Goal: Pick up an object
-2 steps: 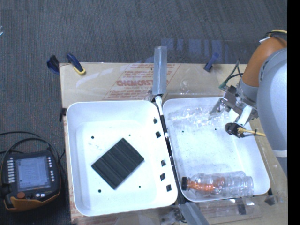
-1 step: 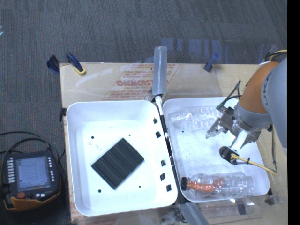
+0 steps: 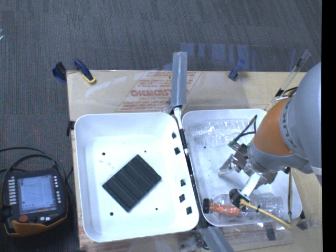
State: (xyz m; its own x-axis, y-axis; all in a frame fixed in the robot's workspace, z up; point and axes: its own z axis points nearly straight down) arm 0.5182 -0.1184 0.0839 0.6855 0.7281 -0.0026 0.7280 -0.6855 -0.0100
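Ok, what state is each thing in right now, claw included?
black ribbed pad: lying flat in the left bin, turned diagonally.
clear bottle: on its side along the right bin's near wall, orange piece at its left end.
crumpled clear plastic: lying at the right bin's far end.
claw: over the right bin's middle; grip unclear.
pendant: screen lit.

Left bin (image 3: 94, 135) lies open around the black pad (image 3: 132, 182); bottles (image 3: 224, 129) crowd right bin (image 3: 207, 164).
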